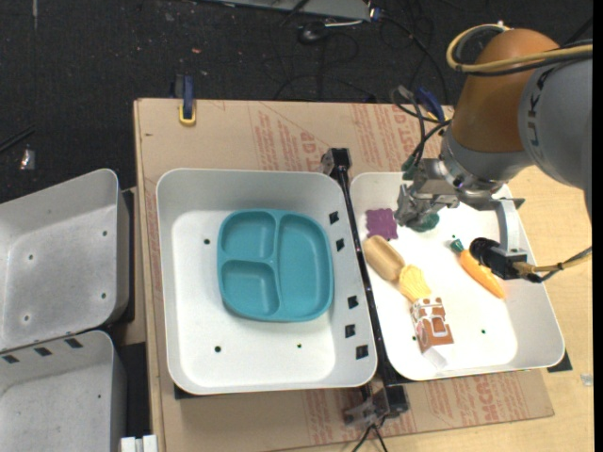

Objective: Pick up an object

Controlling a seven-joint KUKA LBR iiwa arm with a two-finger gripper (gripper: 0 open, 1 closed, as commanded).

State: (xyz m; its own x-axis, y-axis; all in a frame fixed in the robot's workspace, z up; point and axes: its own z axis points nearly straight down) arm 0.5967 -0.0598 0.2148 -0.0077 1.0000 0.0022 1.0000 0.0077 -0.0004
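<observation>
Claw (419,210) low over far end of right white bin (528,347), beside small purple flat piece (381,221); a dark green object (429,220) sits right under it. Jaw state we cannot tell. We'd centre on one object before closing.

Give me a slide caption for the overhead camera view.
KUKA arm's gripper hovers in the right bin near a purple piece; teal tray fills the left.

A single fixed camera looks down at a slant from above the surface (245,121). Both white bins (179,252) sit mid-frame, side by side. The arm (528,102) enters from the right.
</observation>
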